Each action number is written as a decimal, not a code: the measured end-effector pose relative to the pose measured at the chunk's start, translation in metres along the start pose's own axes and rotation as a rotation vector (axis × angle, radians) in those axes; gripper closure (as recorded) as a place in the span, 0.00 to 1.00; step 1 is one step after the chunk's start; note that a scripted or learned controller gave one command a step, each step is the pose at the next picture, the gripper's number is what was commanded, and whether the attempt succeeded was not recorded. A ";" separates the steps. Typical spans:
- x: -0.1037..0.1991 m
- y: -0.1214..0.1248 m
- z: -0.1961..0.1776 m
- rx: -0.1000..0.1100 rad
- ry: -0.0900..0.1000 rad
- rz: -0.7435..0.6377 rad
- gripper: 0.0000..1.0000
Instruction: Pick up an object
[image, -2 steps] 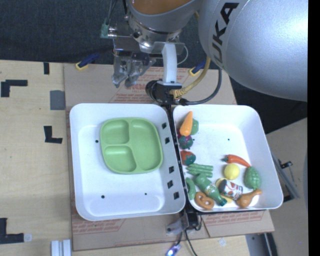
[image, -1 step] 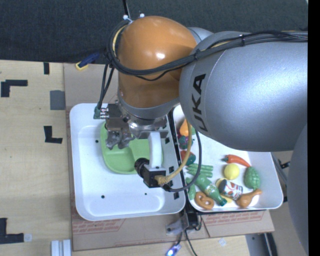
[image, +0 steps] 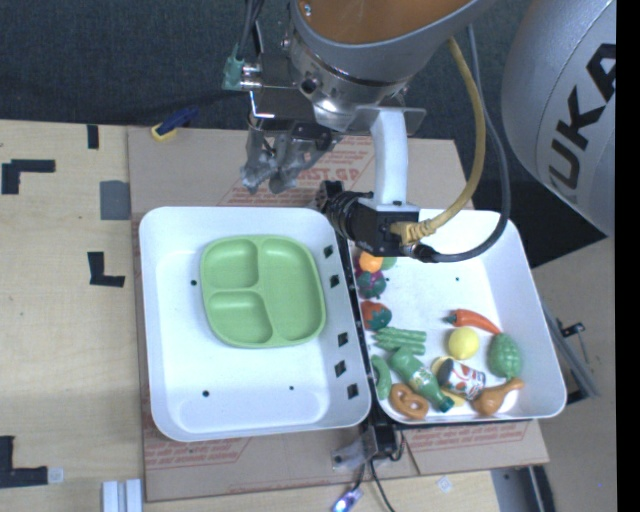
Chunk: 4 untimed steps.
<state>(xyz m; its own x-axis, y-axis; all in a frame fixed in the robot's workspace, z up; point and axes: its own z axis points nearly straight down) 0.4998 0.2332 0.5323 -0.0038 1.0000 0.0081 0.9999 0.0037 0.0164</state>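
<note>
My gripper hangs high over the back rim of the left bin, above the cardboard behind it. Its fingers stand slightly apart and hold nothing. A green divided plate lies in the left bin. The right bin holds several toy foods along its left side and front: an orange piece, green beans, a red chili, a yellow lemon, a green leafy vegetable, a green bottle and a brown drumstick.
The two bins meet at a raised divider with black clips. Bare white floor lies at the back right of the right bin and around the plate. The arm's body fills the top right.
</note>
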 end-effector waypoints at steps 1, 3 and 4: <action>0.000 0.000 0.011 0.018 -0.009 0.001 0.00; 0.001 0.000 0.001 0.019 -0.010 -0.001 0.00; 0.002 0.000 -0.009 0.020 -0.011 -0.004 1.00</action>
<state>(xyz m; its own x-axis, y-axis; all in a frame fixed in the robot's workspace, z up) 0.4996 0.2351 0.5415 -0.0074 1.0000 -0.0030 1.0000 0.0074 -0.0032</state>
